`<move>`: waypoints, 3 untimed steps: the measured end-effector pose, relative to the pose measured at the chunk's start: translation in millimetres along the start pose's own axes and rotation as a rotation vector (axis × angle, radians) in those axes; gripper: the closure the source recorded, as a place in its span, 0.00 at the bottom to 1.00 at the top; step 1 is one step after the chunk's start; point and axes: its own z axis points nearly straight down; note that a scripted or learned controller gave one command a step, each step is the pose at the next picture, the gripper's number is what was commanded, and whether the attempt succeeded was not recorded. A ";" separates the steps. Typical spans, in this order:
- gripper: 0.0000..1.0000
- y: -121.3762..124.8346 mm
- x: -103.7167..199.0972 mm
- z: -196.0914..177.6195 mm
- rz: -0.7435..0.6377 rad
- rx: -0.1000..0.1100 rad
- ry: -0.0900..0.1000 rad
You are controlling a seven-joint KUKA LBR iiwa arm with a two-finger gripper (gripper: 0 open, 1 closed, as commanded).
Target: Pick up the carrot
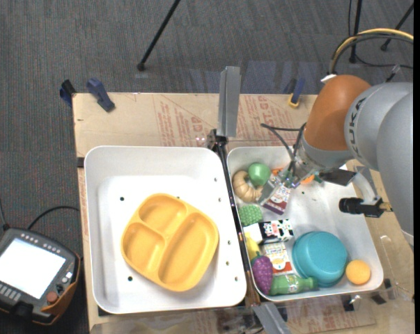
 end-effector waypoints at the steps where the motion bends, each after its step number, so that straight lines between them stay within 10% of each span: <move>1: 0.00 -27.5 -56.6 -39.6 0.074 -0.003 -0.004; 3: 0.00 -13.1 -41.2 -10.0 0.526 -0.014 -0.010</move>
